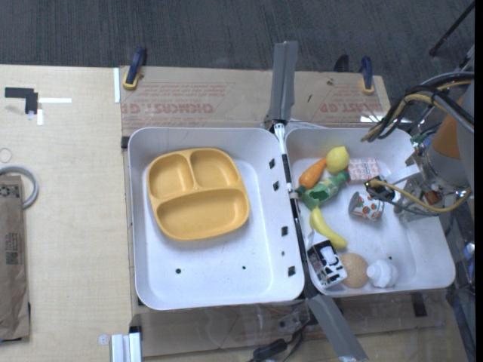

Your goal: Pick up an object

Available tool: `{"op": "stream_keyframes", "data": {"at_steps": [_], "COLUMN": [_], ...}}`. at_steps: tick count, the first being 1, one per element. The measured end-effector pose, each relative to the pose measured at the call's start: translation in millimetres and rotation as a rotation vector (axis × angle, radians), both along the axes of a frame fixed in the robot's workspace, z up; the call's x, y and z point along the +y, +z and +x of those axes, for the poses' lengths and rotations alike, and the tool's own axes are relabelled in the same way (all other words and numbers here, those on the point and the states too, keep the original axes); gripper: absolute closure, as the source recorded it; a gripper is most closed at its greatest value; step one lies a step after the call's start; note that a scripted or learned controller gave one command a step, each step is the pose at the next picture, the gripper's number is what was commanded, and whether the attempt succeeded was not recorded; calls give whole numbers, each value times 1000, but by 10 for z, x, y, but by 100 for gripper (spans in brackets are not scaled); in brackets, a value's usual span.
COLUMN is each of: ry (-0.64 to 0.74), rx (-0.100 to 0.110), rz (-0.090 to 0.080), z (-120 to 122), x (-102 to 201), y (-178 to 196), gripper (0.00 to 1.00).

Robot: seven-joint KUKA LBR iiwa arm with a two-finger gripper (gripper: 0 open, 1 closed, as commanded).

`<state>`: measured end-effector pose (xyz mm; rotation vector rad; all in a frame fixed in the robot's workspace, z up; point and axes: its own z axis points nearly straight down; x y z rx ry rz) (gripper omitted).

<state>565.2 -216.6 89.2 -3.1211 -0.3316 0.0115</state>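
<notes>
Gripper (401,200) was low over right bin (423,270), its opening and hold could not be told, small patterned cup (367,207) lay just beside it, banana (327,228) was near.

Yellow plate (198,193) in one bin (219,277); banana (327,228), carrot (312,173), lemon (337,158) in other bin (423,262).

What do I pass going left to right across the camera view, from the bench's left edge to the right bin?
Brown paper bag → yellow divided plate → orange carrot → lemon → small patterned cup. The banana and pink box overlap these, so I leave them out.
</notes>
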Motion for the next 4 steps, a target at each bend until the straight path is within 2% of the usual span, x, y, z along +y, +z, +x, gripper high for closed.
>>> {"op": "stream_keyframes", "data": {"at_steps": [1,2,3,4], "ry": [5,-7,-8,253], "rx": [5,-1,-4,-2], "rz": [1,-2,4,1], "z": [-3,256,-217,66], "x": [1,285,-28,258], "y": [71,-3,10,158], "gripper": [100,100,100,100]}}
